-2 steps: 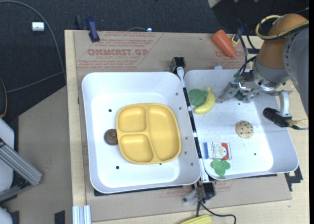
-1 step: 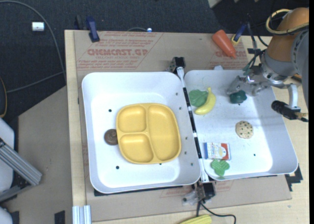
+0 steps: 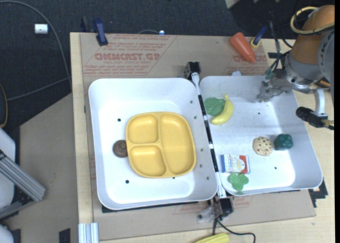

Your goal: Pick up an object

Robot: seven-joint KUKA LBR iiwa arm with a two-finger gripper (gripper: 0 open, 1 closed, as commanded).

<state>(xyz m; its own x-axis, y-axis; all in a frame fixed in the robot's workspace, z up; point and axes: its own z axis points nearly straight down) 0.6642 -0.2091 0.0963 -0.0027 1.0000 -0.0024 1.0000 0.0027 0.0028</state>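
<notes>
Green toy broccoli (image 3: 237, 181) is lying at the right bin's (image 3: 297, 175) near edge — fingers (image 3: 264, 92) are hovering over its far corner; whether spread or closed, I cannot tell.

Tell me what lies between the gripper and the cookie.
In the camera view, bare white bin floor runs from the gripper down to the cookie; nothing sits between them.

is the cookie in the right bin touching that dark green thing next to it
Cannot tell. In the camera view the cookie and the dark green thing sit edge to edge, with neither contact nor a gap showing plainly.
</notes>
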